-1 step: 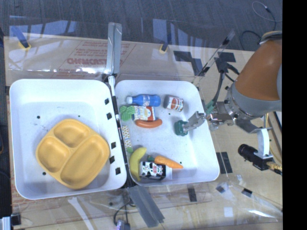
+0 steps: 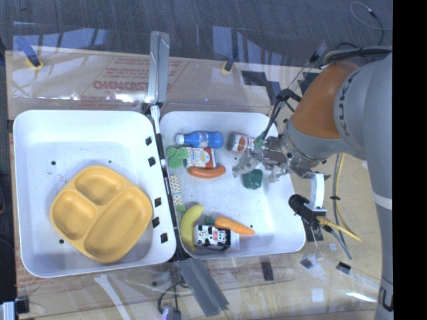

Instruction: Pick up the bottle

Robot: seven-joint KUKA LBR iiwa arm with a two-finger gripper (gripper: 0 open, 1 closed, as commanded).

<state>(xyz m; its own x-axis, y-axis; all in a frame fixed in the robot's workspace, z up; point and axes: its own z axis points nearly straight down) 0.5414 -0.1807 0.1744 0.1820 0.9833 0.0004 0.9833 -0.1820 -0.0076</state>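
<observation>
Seen from above at a slant: a bench (image 2: 80, 79) under clear plastic sheeting with red print, against dark grey carpet (image 2: 200, 5) at the top. Two shallow white bins side by side, meeting at a black-clipped divider.

Left bin (image 2: 40, 132): a yellow three-part tray (image 2: 100, 212) toward the near left corner.

Right bin (image 2: 280, 235): crowded. Bottle (image 2: 200, 139), blue with a white label, lying on its side near the far left corner. Just below it a green and white carton (image 2: 190, 157), then a sausage (image 2: 207, 173). Small can (image 2: 240, 142) right of the bottle, close by but apart. Dark green piece (image 2: 252, 179) near the middle. Along the near edge: banana (image 2: 190, 220), black and white box (image 2: 213, 237), carrot (image 2: 233, 226) lying across the box's top.

Arm (image 2: 333, 112) reaching in over the right edge of the right bin, orange band above the wrist. Gripper (image 2: 257, 167) low over the bin beside the can and just above the green piece, well to the right of the bottle (fingers too blurred and tangled with the clutter to tell how far apart; nothing clearly between them). Can and carton crowding the bottle's right and near sides.
</observation>
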